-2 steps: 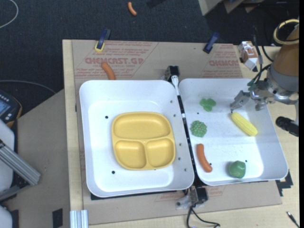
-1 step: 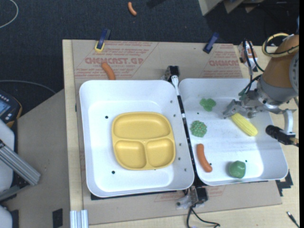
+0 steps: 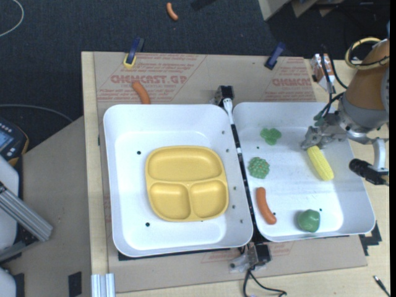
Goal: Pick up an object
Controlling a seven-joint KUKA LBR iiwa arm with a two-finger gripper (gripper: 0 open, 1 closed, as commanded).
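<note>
Corn cob [image 3: 320,162], yellow, ribbed and stubby, lies at a slant in the right bin [image 3: 346,224], near its far right part, with the gripper [image 3: 317,138] directly over its upper end; from this camera it cannot be told whether the tool is apart, together or clamped on the cob. The same bin, a shallow white plastic tray with rounded corners, also carries a small flat green leafy piece [image 3: 270,135] toward the back, a knobbly green broccoli head [image 3: 258,166] near the left wall, a smooth orange-red sausage [image 3: 266,205] lying lengthwise below it, and a glossy green pepper [image 3: 308,220] near the front edge, all apart from one another. The left bin [image 3: 124,166], of matching make, holds a yellow plastic divided plate [image 3: 185,182] with three rounded compartments. Both bins rest on a brown cardboard sheet [image 3: 179,73], on which a second orange sausage [image 3: 142,92] lies behind the left bin. The arm [image 3: 366,91] enters from the right, its orange band above a grey wrist, reaching down and leftward to the cob.
</note>
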